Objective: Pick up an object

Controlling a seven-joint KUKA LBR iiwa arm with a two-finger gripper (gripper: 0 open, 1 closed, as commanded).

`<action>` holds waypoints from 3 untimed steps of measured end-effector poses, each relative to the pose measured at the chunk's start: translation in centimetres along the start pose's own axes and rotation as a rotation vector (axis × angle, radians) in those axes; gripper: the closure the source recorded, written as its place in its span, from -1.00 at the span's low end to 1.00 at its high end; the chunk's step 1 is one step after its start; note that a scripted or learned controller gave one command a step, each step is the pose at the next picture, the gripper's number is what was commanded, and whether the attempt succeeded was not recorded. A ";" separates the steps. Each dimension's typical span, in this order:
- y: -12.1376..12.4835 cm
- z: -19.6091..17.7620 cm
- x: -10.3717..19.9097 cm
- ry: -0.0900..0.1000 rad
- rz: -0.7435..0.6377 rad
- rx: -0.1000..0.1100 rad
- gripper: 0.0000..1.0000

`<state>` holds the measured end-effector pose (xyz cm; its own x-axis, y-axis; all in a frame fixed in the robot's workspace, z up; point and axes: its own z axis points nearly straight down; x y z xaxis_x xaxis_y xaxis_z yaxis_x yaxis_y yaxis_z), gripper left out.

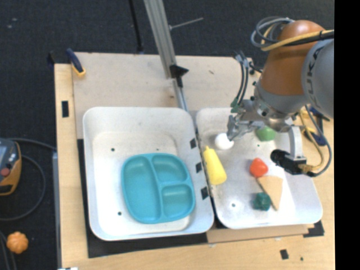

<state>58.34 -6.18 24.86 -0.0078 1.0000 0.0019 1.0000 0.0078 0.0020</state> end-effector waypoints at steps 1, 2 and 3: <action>-1.4 0.6 4.3 -0.001 0.001 0.002 1.00; -2.6 0.8 8.5 -0.001 0.001 0.002 1.00; -3.4 -0.3 13.8 0.000 -0.001 0.000 1.00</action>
<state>54.81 7.55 25.13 -0.0084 1.0000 0.0016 1.0000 0.0084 0.0025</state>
